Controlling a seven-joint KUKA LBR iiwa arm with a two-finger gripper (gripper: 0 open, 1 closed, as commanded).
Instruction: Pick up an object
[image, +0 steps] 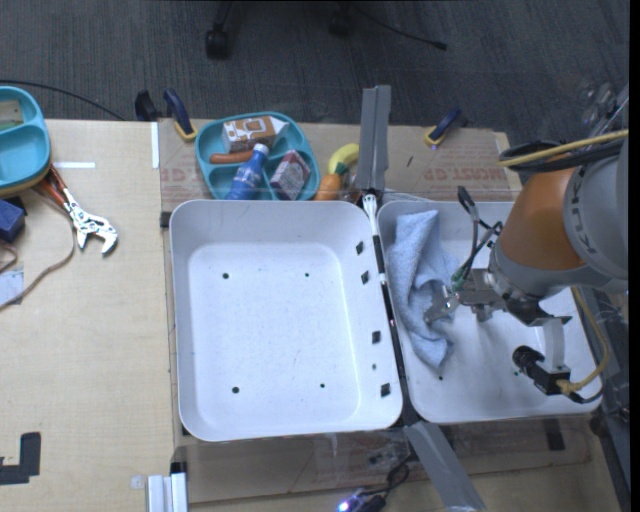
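Observation:
A light blue cloth (418, 280) lies crumpled along the left side of the right bin (480, 395), running from its far edge down to about the middle. My gripper (438, 303) reaches in from the right and sits low over the lower part of the cloth, at or very close to its surface. The grey arm with its orange band (540, 225) hangs above the right half of that bin and hides part of its floor.
The left bin (280, 330) is beside it, across a shared rim. Behind the bins is a teal tray (258, 155) of small items, with a yellow and an orange piece next to it. A wrench (88, 225) lies on the bench at the far left.

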